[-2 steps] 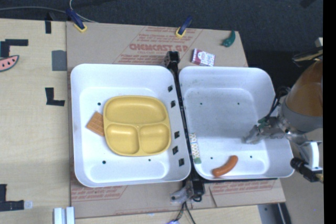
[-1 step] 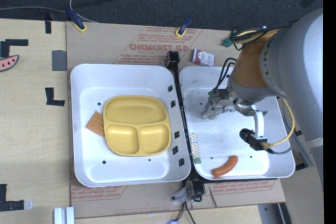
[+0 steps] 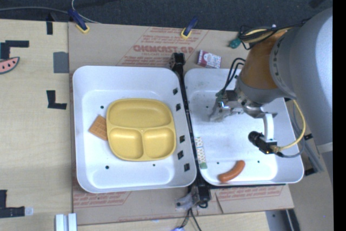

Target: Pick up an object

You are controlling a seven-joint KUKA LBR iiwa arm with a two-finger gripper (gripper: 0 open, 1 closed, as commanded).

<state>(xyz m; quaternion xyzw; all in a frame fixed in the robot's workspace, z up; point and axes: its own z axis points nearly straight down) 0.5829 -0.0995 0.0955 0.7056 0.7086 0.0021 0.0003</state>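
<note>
My gripper (image 3: 221, 111) hung low over the right bin (image 3: 281, 173), in its upper-left part near the divider between the two bins; my orange band and grey wrist rose behind it toward the view's right; whether anything lay between my fingers, or how far apart they stood, I could not tell, since the tip was small and half lost against the white floor; it seemed to be at or just above the floor of the bin, though contact I could not confirm.

The sausage (image 3: 231, 171), orange-red and slightly curved, lay below me toward the near wall of the same bin, well apart from my tip; a black fitting with a yellow cable (image 3: 294, 143) sat between my wrist and that sausage, off to my right.

Across the divider, to my left, the left bin (image 3: 86, 170) held a yellow divided plate (image 3: 141, 129) with three compartments; a tan cracker (image 3: 99, 127) peeked out from under its far-left edge, touching it.

Beyond my bin's far wall, up and slightly left of me, a small red-and-white packet (image 3: 208, 59) rested on the cardboard (image 3: 151, 46).
</note>
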